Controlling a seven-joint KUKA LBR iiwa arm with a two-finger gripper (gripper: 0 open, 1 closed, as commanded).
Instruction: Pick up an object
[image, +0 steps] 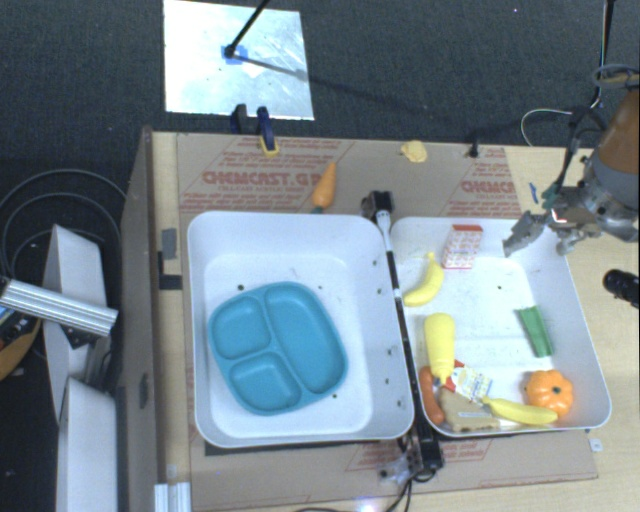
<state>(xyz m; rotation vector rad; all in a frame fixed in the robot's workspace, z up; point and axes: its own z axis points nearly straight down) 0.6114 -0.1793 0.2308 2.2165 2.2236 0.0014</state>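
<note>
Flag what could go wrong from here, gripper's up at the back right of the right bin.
1. The gripper hovers over the right bin's far rim; a straight descent may hit the wall.
2. The nearest things, the red-and-white packet and green piece, lie flat and may slip out of the fingers.
3. At the near edge the orange fruit, small banana and wrappers crowd together, so a grasp there may catch two.
</note>
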